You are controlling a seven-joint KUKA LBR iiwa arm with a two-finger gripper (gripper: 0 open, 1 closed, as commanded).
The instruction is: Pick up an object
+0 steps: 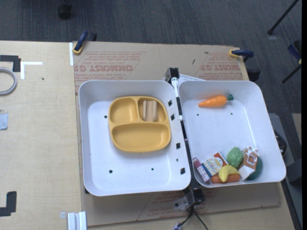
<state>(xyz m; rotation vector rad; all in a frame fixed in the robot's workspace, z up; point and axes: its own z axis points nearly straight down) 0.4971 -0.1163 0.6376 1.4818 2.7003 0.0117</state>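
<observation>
An orange toy carrot (pixel 214 101) with a green top lies near the far edge of the right bin (pixel 261 110). In that bin's near right corner sits a cluster of toy foods: a small juice carton (pixel 214 166), a green leafy piece (pixel 234 156), a yellow banana (pixel 229 170), a brown and white carton (pixel 249 162) and a purple packet (pixel 201 171). The left bin (pixel 91 143) holds a yellow divided plate (pixel 140 124) with a tan wooden block (pixel 149 110) in its upper right compartment.
Both bins rest on a cardboard sheet (pixel 115 61) clamped with blue and yellow clips (pixel 80 42) at the far corners. Black clips (pixel 172 74) join the bins along their shared edge. A light wooden bench top (pixel 33 143) extends to the left.
</observation>
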